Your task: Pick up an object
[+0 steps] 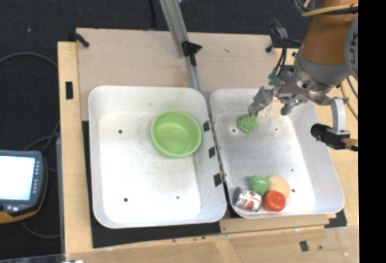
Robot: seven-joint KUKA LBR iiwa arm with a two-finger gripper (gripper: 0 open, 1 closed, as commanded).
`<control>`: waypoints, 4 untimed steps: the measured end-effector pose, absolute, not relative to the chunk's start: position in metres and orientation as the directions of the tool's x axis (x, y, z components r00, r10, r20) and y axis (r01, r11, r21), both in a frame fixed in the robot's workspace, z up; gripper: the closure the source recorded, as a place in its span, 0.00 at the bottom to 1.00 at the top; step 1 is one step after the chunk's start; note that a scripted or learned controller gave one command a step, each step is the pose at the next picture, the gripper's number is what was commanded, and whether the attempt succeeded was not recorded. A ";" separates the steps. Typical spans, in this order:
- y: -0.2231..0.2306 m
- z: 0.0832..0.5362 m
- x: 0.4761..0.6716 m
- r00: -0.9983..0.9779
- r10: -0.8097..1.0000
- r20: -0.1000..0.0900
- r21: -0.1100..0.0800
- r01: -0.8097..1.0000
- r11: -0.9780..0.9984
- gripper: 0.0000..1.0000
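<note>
Tabletop [132, 57]: two white bins side by side. Left bin [114, 195], centre-left of frame, carries a green bowl [175, 133], upright, mouth up. Right bin [301, 159], centre-right, has the arm [329, 32] reaching in from the upper right.

Gripper [272, 105] sits over the upper part of the right bin. You can see its two fingers spread apart, one on each side of a pale object between them; whether that object is gripped, you cannot tell. Nothing is clearly held.

Likely target: small green knobbly ball [246, 123], just below-left of the left finger, resting on the bin floor in the upper-left part of that bin. Roughly round, so no long axis and no heading to read.

Lower-left corner of the right bin: green piece [260, 183], tan piece [279, 183], red ball [275, 201], red-and-white can [247, 199], all bunched together.

Step, as judged: approach/descent, no lift yet. Next move calls for you to shift the gripper down-left to straddle the ball, then close.
</note>
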State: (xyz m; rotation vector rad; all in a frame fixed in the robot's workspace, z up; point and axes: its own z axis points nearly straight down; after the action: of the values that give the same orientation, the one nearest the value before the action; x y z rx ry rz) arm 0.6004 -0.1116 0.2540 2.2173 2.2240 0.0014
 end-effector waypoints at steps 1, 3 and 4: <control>-0.112 0.254 0.600 -0.002 1.000 0.000 0.002 1.000 0.002 0.00; -0.123 0.148 0.598 0.001 1.000 -0.002 -0.003 1.000 -0.001 0.00; -0.125 0.098 0.597 0.002 1.000 -0.002 -0.004 1.000 -0.002 0.00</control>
State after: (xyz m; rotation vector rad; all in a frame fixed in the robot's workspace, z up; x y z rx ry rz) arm 0.5969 -0.1247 0.0980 2.2244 2.2202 -0.0062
